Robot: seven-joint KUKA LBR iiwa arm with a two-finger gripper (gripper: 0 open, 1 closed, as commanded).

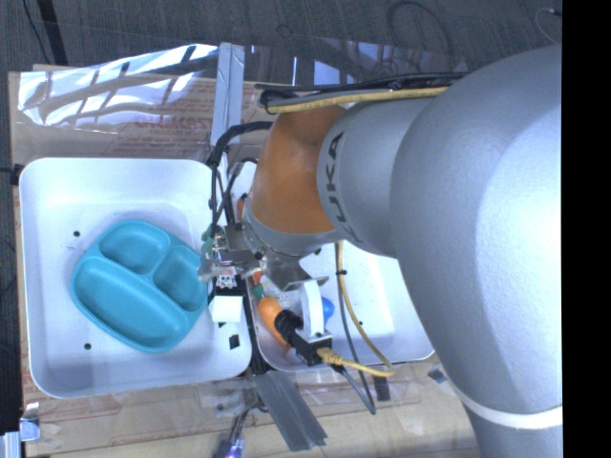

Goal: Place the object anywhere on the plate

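A blue plate [138,284] with three compartments lies in the left bin [57,208], tilted toward the lower left. My gripper [227,299] hangs at the wall between the two bins, just off the plate's right edge. A small orange object [270,310] lies right beside the gripper, on the right bin's side. A bit of a blue thing [327,308] peeks out a little further right. The grey arm and its orange band [291,184] cover most of the right bin.
The right bin [406,337] shows as a strip of white floor under the arm. Cables [358,351] loop down from the wrist over the bin's front edge. Crinkled clear plastic [115,84] lies behind the left bin.
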